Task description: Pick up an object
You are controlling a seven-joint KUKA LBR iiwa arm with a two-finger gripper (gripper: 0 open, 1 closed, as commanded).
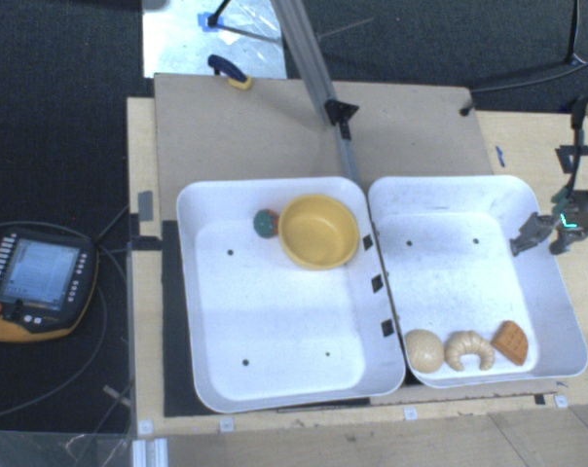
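On the bench two white bins (275, 377) sit together; the gripper (545, 232) hovers at the right bin's edge, jaws apparently apart, empty; next, descend toward the croissant (469, 349)

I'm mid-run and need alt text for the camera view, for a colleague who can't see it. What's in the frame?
The arm's two-finger gripper hovers at the right rim of the right shallow white bin, holding nothing. Along that bin's near wall lie a pale round bun, a tan croissant and an orange-brown waffle piece. The left white bin holds a yellow plastic bowl beside a small green-and-red ball.
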